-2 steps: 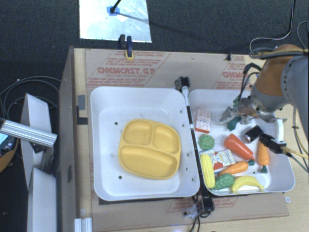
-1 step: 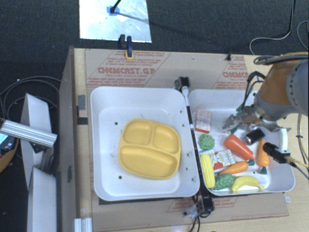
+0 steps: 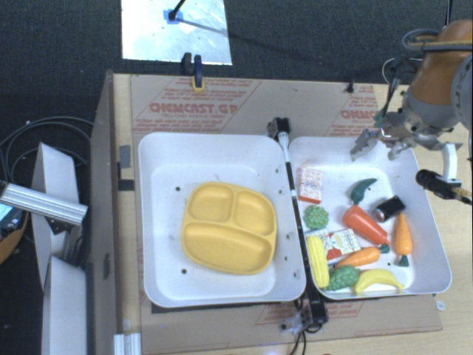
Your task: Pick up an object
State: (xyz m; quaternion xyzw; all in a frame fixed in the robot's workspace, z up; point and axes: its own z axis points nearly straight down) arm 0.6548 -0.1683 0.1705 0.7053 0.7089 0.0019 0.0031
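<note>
The right bin (image 3: 429,220) holds several toy foods: a white and red carton (image 3: 311,184), a dark green pepper (image 3: 362,189), a black can (image 3: 388,208), a red carrot (image 3: 364,224), an orange carrot (image 3: 401,234), a broccoli (image 3: 316,217), a corn cob (image 3: 317,259) and a banana (image 3: 377,279). My gripper (image 3: 379,148) hangs over the far rim of this bin, up and right of the pepper. It is open, with nothing between its fingers.
The left bin (image 3: 162,198) carries a yellow divided plate (image 3: 229,226). A small carton (image 3: 341,241), another orange carrot (image 3: 358,257) and a second broccoli (image 3: 343,277) lie near the right bin's front. A black divider rail (image 3: 292,191) runs between the bins.
</note>
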